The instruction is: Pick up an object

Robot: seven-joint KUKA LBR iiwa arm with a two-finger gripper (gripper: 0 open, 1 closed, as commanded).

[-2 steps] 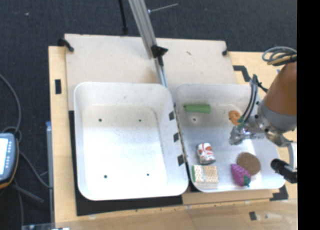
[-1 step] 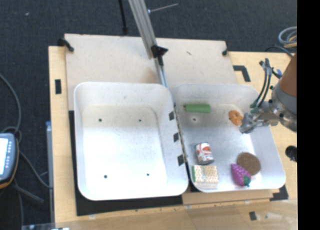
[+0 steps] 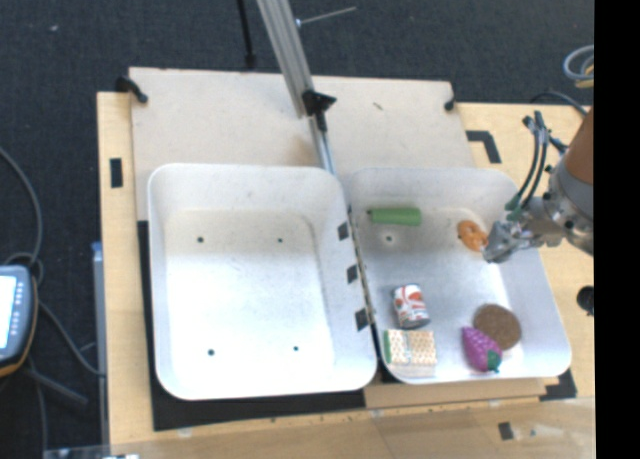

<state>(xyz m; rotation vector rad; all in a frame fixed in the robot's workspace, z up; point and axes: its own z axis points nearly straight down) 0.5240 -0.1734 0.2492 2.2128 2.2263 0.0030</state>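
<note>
I hang at the right side of the right-hand bin (image 3: 520, 187), my gripper (image 3: 497, 246) low over its floor just beside a small orange object (image 3: 470, 235), which sits at my fingertips. Whether my jaws are parted or closed I cannot tell from here, and nothing shows clearly between them. The same bin holds a green cylinder (image 3: 394, 215) lying near its far wall, a small red-and-white can (image 3: 409, 306) standing near the middle, a patterned packet (image 3: 412, 348) at the near edge, a purple bunch of grapes (image 3: 481, 347) and a brown round disc (image 3: 497, 325) touching it. The can's label is too blurred to read. The left-hand bin (image 3: 160, 197) lies alongside, touching the right one.
</note>
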